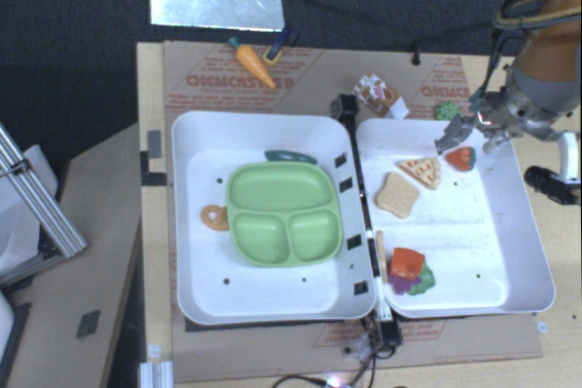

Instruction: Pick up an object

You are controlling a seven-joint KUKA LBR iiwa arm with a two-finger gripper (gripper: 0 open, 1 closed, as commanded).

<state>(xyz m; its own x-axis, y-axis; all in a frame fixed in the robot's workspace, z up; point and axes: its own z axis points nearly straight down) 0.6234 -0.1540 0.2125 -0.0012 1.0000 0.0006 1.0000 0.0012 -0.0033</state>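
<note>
In the right bin (pixel 509 277), a red and purple toy (pixel 409 271) lies at six o'clock, a bread slice (pixel 396 194) nearer centre, and a waffle wedge (pixel 420 171) beyond. At one o'clock the claw (pixel 473 137) hangs open beside a red strawberry (pixel 461 158), nothing between its fingers.

The bench (pixel 509 332) carries two white bins (pixel 273 309), side by side; a toy carrot (pixel 254 64) and small packet (pixel 376 94) lie behind them.
</note>
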